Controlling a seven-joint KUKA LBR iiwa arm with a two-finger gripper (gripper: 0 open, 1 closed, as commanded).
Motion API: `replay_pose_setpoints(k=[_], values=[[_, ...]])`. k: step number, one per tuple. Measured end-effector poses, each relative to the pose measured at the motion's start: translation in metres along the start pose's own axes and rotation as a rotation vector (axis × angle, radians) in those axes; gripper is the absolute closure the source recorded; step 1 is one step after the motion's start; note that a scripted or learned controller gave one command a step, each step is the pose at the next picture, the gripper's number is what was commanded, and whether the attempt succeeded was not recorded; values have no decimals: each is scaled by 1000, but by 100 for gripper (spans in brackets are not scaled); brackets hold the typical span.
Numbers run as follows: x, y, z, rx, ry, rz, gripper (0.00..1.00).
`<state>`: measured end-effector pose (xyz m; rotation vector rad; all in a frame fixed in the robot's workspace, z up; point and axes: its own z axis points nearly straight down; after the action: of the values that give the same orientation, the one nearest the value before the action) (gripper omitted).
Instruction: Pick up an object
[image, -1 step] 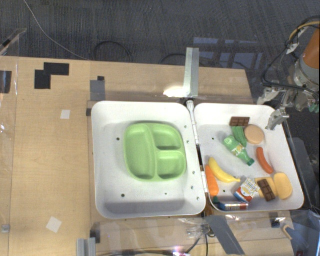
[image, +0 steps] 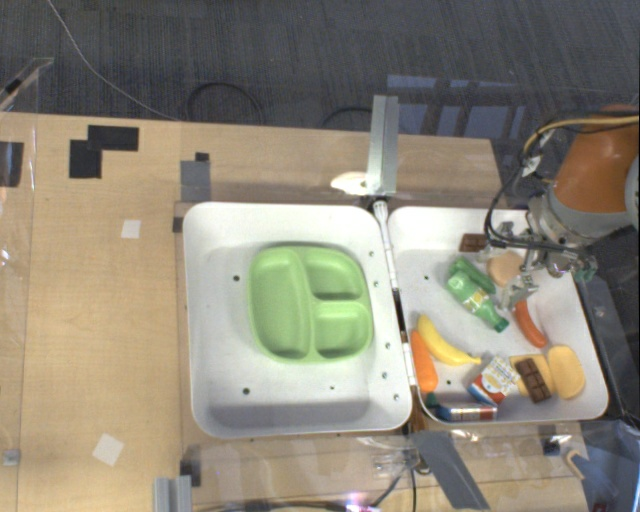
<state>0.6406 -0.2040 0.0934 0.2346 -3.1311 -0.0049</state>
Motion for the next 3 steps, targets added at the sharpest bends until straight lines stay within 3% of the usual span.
replay_pose_setpoints(k=[2, 3], values=[[68, 88, 3, 10, -17, -346, 0], [36, 30, 4, 13, -13, -675, 0]])
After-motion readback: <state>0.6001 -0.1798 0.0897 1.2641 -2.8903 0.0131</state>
